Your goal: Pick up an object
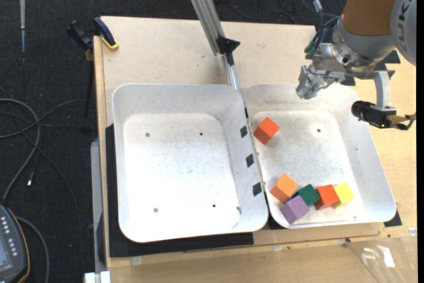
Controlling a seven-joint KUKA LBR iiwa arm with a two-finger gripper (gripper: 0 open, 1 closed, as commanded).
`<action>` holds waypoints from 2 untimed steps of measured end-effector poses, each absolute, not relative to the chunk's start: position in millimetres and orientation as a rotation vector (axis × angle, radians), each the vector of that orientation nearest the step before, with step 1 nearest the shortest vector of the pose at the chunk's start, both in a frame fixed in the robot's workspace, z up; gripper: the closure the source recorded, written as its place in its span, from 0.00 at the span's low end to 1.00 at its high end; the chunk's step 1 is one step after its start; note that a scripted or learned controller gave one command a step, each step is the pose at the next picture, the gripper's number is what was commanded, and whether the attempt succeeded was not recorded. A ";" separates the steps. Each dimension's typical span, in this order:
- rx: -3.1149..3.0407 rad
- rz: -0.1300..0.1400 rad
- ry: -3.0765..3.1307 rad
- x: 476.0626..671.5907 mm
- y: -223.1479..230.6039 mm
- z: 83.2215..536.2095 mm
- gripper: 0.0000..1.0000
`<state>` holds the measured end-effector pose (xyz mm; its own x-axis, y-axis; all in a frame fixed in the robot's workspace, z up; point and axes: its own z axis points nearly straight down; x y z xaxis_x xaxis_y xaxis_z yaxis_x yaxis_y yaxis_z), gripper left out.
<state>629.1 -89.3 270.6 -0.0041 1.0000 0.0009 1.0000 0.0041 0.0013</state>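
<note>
The grey arm with its orange band (381,3) is cut off by the top and right edges. The metal two-finger gripper (309,88), above the far rim of the right white bin (371,142), is too small to tell whether its fingers are parted. The small red cube (327,195) partly hides behind the dark green cube (308,195).

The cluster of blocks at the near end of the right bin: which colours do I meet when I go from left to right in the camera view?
Light orange block → purple block → green block → red-orange block → yellow block.
</note>
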 end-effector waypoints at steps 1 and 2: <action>2.227 -0.008 2.223 611.5 -100.8 204.1 1.00; 2.226 -0.002 2.218 585.8 -128.4 92.2 1.00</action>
